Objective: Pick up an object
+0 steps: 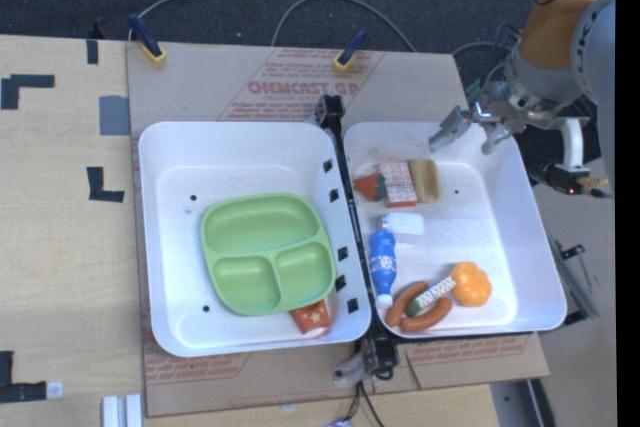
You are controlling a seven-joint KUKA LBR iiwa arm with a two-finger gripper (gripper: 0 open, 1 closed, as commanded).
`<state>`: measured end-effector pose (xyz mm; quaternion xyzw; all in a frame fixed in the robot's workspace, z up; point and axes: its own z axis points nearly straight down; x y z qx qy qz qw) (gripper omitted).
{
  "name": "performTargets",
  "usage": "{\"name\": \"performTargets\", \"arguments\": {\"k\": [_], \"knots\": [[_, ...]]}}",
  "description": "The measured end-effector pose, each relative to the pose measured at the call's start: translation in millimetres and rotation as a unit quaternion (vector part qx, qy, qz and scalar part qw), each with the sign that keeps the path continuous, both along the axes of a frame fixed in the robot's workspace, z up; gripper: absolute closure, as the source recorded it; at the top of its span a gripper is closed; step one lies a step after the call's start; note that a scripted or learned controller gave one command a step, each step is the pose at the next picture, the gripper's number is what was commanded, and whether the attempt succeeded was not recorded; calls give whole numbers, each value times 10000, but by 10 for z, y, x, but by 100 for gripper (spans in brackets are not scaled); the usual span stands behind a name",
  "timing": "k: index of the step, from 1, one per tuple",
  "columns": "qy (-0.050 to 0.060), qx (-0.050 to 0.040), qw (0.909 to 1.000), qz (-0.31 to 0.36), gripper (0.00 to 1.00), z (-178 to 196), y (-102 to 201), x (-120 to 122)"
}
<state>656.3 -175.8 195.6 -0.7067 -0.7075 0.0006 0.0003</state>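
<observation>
Arm: you have the grey arm reaching in from the right, its orange band at the top right corner of the view.
Gripper (470, 133): it hangs over the far right corner of the right bin (535, 245); its two fingers stand apart with nothing between them.
Right bin, far end: you find a boxed snack (400, 182) lying flat, a tan block (426, 179) touching its right side and a small red piece (368, 186) at its left.
Right bin, middle: a small white packet (402, 224) sits just near of the box, and a blue bottle (382, 265) lies along the left wall.
Right bin, near end: a toy hot dog (422, 304) lies beside an orange fruit (471, 284), the two touching.
Left bin (165, 245): a green divided plate (267, 252) fills the centre; a red carton (312, 317) is tucked under its near right edge.
Progress: nothing is lifted; every object rests in its bin.
Remaining: in my judgement you have the whole pick left, namely descent, closing and lift. The boxed snack group lies nearest the gripper.
</observation>
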Motion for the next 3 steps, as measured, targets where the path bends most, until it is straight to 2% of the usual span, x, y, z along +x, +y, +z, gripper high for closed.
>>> {"name": "performTargets", "arguments": {"k": [1, 2, 3], "knots": [[-47, -8, 10000, 9, 0, -1052, 64, 153], [-64, -18, 10000, 17, 100, -964, 73, 158], [-4, -3, 10000, 2, 100, -533, 388, -179]]}}
